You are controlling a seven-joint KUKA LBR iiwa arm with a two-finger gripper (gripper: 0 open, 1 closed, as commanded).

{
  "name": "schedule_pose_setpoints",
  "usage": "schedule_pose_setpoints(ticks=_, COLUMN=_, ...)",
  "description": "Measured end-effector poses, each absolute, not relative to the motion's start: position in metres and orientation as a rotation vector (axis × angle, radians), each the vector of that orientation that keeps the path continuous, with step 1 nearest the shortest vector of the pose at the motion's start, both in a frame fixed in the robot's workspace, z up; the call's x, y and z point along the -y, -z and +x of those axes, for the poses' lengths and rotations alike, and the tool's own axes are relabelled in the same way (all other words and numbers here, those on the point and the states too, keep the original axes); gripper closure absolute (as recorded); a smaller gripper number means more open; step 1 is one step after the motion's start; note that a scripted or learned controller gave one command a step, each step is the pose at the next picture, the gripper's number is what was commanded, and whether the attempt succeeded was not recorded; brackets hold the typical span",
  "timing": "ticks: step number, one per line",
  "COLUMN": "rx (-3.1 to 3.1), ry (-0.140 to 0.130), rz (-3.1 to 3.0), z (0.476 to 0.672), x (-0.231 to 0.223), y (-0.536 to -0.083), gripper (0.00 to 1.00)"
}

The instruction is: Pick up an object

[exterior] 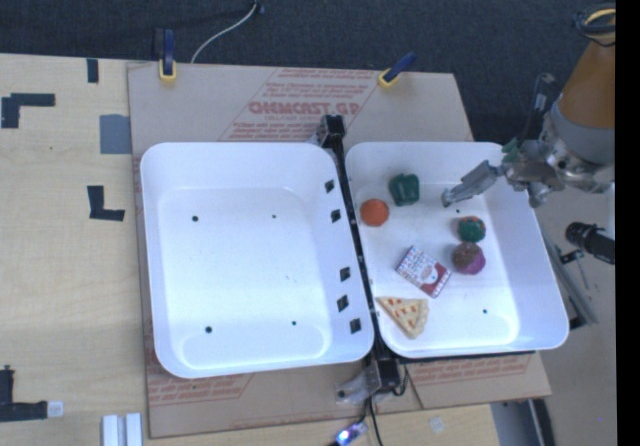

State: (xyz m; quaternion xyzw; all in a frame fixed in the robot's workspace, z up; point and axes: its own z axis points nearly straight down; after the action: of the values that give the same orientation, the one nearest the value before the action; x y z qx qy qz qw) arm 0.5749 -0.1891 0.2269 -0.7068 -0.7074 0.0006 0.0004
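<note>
Items for picking, all lying loose in the right bin (530,334), none lifted yet:
- green block (404,189), far left, nearest the gripper; squat, its long axis running roughly near-to-far.
- orange ball (374,212), just beside it; no axis.
- green-and-red fruit (471,229) and purple fruit (467,257), close together, mid-bin.
- red-and-white carton (422,270), tilted on a diagonal.
- pizza slice (404,314), point aimed right.

Gripper (455,196): hovering over the far part of the bin, carrying nothing; whether its fingers are parted I cannot tell. Descent, grasp and lift all remain.

Left bin (160,234): alongside.
</note>
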Motion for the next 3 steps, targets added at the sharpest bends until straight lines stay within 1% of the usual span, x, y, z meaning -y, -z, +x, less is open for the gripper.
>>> schedule_pose_setpoints(ticks=1, rx=2.229, ry=0.000, rz=-2.220, z=0.668, x=0.219, y=-0.140, gripper=0.00)
schedule_pose_setpoints(ticks=2, rx=2.227, ry=-0.005, rz=-2.219, z=0.665, x=0.218, y=-0.154, gripper=1.00)
schedule_pose_setpoints(ticks=3, rx=2.225, ry=-0.002, rz=-2.214, z=0.651, x=0.164, y=-0.146, gripper=1.00)
